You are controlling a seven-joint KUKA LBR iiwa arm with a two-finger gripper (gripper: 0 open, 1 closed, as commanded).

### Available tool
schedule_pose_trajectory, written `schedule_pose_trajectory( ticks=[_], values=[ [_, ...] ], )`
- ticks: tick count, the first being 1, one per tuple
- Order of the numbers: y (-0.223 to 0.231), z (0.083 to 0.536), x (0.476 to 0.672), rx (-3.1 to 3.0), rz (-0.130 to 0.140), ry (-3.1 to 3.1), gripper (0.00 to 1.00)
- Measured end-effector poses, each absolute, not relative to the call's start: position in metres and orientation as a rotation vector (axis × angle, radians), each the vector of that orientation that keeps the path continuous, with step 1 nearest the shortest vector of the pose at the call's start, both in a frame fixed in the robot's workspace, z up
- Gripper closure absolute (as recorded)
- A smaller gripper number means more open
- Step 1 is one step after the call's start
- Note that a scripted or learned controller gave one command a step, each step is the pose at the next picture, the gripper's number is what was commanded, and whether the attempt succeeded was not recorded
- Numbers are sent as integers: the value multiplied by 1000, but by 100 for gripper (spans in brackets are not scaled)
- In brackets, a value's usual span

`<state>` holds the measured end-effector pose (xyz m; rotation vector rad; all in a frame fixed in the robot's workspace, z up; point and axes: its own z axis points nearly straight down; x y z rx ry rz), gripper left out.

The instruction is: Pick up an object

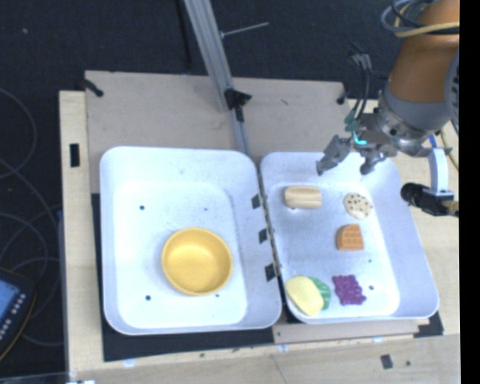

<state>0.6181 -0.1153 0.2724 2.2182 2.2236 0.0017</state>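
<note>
- Objects for picking lie in the right bin: a tan roll near the bin's far-left part, a speckled cookie to its right, an orange biscuit just below the cookie, a purple grape bunch near the front, and a yellow-and-green piece touching the bin's front-left corner
- Camera view, left side: the left bin holds a yellow bowl set toward its front middle, well apart from the arm
- Camera view, right side: the arm reaches in from the right, and the gripper hovers over the far edge of the right bin, above and beyond the roll and the cookie
- Its two fingers are spread apart with nothing between them; one finger points toward the roll's side, the other sits nearer the cookie's side
- Step in hand, as I judge it: the approach, with the gripper poised above the bin and no object chosen by contact; nothing is grasped or lifted yet
- Nearest candidates look to be the roll and the cookie, both lying free with bare bin floor around them
- Next move calls for: shifting toward the bin's front until the open fingers straddle one item, descending to the floor, then closing
- Risk, judged from the layout: the flat cookie and biscuit offer little height to pinch, so the rounder roll seems the easier target
</note>
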Motion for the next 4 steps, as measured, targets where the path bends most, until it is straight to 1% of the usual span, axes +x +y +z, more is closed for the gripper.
schedule_pose_trajectory(
  ticks=[1,2,3,4],
  values=[
    [-125,215,623,2224,-7,2220,0],
    [-128,152,619,2225,-8,2221,0],
    [-130,99,617,2226,-6,2219,0],
    [-131,114,620,2228,3,2208,100]
  ],
)
